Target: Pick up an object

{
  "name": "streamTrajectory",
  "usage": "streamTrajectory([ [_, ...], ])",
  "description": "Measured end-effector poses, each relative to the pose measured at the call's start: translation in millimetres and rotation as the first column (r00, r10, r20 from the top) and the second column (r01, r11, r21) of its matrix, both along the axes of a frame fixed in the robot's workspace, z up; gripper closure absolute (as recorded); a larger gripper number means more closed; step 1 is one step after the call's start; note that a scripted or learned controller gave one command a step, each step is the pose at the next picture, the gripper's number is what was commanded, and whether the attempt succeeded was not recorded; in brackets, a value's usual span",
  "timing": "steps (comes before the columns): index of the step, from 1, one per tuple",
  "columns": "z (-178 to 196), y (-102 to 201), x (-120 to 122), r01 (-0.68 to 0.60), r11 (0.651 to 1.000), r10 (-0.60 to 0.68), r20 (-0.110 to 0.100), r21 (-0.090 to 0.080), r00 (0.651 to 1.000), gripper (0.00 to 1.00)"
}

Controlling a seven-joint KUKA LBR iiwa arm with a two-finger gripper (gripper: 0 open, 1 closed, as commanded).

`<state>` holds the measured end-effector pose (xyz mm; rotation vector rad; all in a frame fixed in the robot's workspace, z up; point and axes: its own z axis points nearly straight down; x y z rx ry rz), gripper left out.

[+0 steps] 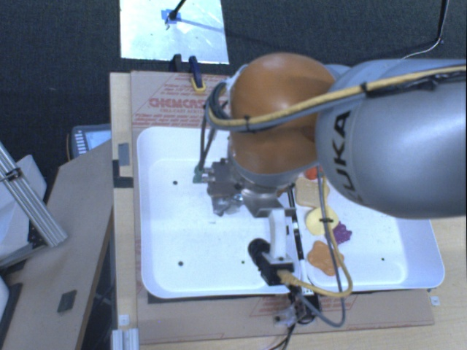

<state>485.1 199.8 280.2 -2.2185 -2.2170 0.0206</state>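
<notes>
My gripper [223,197] hangs under the big orange wrist band [276,111], over the middle right of the left white bin [169,228]. The arm's bulk hides what lies directly beneath it. Several small objects lie in the right bin [408,257] near the divider: an orange piece [323,257], a yellow piece [318,221], a purple piece [341,233], a tan piece [309,192] and a small red bit [312,172]. They sit to the right of the gripper, apart from it.
A black and white attachment [273,257] with cables juts from the wrist toward the front rim. The bins rest on a cardboard sheet [171,97]. A yellow-tipped clamp [195,75] stands behind it, and an aluminium rail [25,195] lies at left.
</notes>
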Motion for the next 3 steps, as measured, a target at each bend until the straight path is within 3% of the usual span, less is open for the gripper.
streamTrajectory([
  [1,-131,-6,-1,0.000,1.000,0.000,0.003,0.002,1.000,1.00],
  [2,-199,-27,1,0.001,1.000,-0.001,0.011,0.005,1.000,1.00],
  [3,-44,-7,5,-0.006,1.000,0.006,0.026,0.012,1.000,1.00],
])
